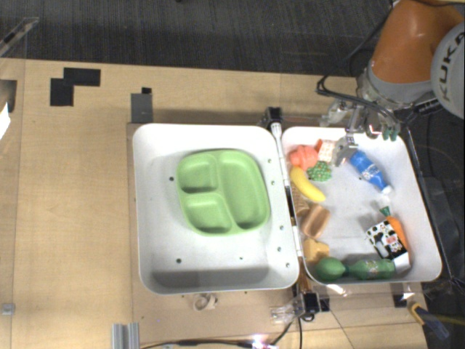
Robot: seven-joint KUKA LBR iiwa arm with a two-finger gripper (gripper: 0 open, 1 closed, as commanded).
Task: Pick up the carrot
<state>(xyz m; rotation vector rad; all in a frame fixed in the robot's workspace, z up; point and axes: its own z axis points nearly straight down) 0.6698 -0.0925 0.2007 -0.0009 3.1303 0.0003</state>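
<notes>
The carrot (394, 227) is seen at approx. 4 o'clock in the right bin (429, 217), pressed against a cow-print toy (383, 240), so the toy may be grabbed instead; claw (347, 145) state can't be told, w/ nothing seen held.

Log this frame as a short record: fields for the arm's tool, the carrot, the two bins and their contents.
tool: the arm's tool hangs over the far part of the right white bin
target: orange carrot with green top lies near the right bin's right wall, beside a black-and-white cow toy, apart from the tool
left bin: shallow white bin holding a green three-compartment plastic tray
right bin, other items: yellow banana, blue plastic bottle, brown bread roll, green cucumber
task state: carrot not yet grasped
</notes>
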